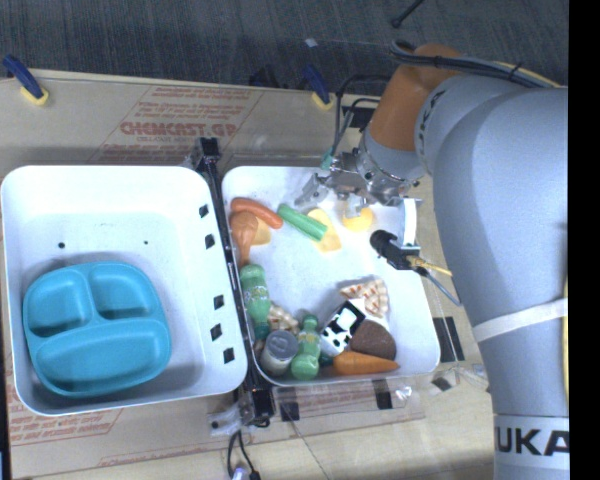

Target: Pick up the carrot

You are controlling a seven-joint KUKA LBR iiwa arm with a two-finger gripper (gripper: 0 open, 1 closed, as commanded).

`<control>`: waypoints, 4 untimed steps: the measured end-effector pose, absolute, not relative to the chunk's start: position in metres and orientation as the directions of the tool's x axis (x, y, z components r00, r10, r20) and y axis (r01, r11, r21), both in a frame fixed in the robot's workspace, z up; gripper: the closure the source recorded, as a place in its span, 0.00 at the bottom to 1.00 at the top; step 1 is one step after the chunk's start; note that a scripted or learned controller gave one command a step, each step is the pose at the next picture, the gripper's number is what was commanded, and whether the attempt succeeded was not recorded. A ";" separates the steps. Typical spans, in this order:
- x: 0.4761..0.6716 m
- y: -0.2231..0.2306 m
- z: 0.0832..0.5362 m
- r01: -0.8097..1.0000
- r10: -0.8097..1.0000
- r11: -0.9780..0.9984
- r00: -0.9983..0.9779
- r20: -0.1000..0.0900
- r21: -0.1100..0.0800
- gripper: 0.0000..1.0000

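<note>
**Carrot lies at front edge of right bin; gripper up at the far side**

The carrot [364,364] sits in the right bin [412,298], at its near edge, towards the bottom-right corner. Its long axis runs approx. left-right across the view, a little tilted: the thick end is at the left, next to a green bottle-shaped toy [307,356], and the thin tip points right, towards the bin's corner. A dark brown rounded item [372,339] rests just behind it, touching or very nearly so, and a black-and-white toy [340,328] is just beside that.

The gripper [348,186] hangs over the far part of the same bin, well apart from the carrot, w/ the grey arm and its orange band [405,103] coming in from the right. Its metal fingers look splayed out, nothing pinched between them (the tips are small and a bit cluttered, so this is a fair reading rather than a sharp one). Right below it lie a green stick-shaped piece [302,220] and two yellow bits [358,219]. An orange-red item [251,213] lies along the bin's left wall.

Other small things in the right bin: a waffle-patterned wedge [369,294] and a grey-capped can [278,349] at the front-left.

The left bin [40,198] holds a blue divided tray [95,323] in its near-left part.
</note>
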State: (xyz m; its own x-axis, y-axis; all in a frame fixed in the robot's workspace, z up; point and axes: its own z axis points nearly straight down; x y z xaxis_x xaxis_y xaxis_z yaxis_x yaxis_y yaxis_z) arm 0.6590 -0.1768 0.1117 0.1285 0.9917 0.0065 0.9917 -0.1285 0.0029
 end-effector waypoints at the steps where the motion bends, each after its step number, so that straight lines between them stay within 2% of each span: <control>1: 0.660 -0.199 0.097 0.999 0.999 -0.050 0.050 0.001 0.001 0.00; 2: 0.603 -0.198 0.091 0.993 0.993 0.117 -0.117 0.001 -0.009 0.00; 3: 0.603 -0.199 0.102 0.992 0.992 0.123 -0.123 0.000 -0.013 1.00; 4: 0.606 -0.142 0.215 0.988 0.988 -0.156 0.156 -0.002 -0.003 1.00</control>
State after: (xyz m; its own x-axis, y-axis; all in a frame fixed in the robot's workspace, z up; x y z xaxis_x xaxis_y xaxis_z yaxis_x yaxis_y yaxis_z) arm 0.6056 -0.1425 0.2154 0.1559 0.9878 -0.0025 0.9878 -0.1559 -0.0026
